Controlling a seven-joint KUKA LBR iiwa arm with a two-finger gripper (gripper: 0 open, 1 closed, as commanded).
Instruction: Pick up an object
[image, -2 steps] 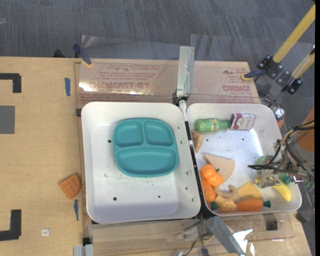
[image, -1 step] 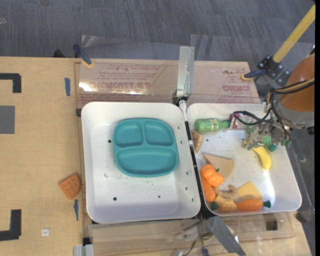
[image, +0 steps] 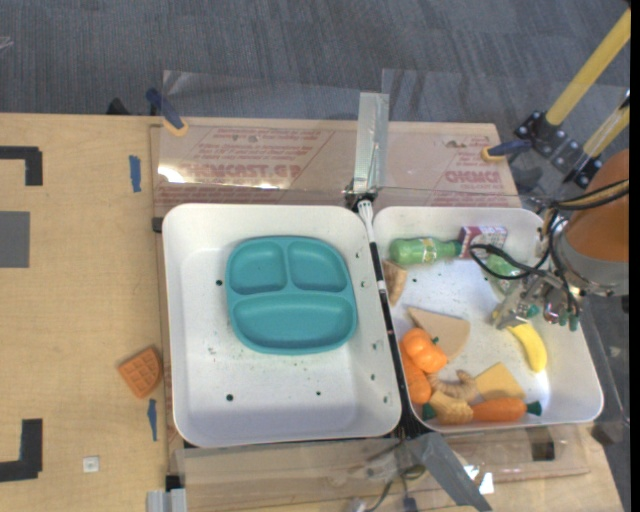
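The gripper (image: 522, 312) hangs low in the right bin (image: 585, 375), just above the banana (image: 531, 345); whether its fingers are spread cannot be told. A green bottle (image: 424, 249) lies beyond the banana, a carrot (image: 497, 409) nearer.

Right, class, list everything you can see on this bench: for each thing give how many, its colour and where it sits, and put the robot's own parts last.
Shallow white bins: two, side by side on the bench.
Teal divided plastic plate: one, middle of left bin.
Green toy bottle: one, top of right bin.
Yellow toy banana: one, right side of right bin.
Orange toy pumpkin: one, left side of right bin.
Orange toy carrot: one, bottom of right bin.
Orange waffle-shaped toy: one, on the bench left of the bins.
Gripper: one, above the banana in the right bin.
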